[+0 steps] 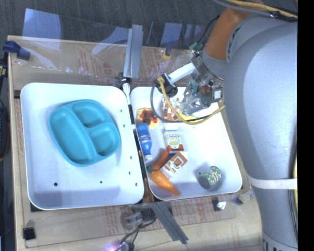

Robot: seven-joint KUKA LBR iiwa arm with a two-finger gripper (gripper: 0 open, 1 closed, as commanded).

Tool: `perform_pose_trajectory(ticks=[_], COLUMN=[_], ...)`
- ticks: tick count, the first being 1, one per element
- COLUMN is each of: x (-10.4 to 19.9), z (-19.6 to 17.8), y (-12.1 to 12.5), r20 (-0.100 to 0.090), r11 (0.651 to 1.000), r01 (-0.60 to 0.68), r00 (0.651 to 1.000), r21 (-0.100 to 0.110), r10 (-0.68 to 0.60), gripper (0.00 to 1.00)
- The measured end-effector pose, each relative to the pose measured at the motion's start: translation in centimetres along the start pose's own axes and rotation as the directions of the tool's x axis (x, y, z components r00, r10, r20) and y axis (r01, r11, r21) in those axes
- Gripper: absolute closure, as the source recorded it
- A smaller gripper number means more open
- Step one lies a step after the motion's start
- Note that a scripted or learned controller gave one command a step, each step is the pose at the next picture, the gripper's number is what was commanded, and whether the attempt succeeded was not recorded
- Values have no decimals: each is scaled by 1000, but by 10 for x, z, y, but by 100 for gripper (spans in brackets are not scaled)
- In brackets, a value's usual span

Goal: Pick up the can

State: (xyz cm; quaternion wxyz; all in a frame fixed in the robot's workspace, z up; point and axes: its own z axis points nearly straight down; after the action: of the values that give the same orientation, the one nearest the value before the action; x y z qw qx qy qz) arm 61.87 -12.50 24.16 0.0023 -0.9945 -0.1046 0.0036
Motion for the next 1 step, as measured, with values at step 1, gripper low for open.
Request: perform_pose_trajectory(ticks=[1], x=[6], z=[-73], y=[80], r20=[-3], r11=[990], r01=[144], r00=[990], r21=[-2], r10=[-144], gripper=[100])
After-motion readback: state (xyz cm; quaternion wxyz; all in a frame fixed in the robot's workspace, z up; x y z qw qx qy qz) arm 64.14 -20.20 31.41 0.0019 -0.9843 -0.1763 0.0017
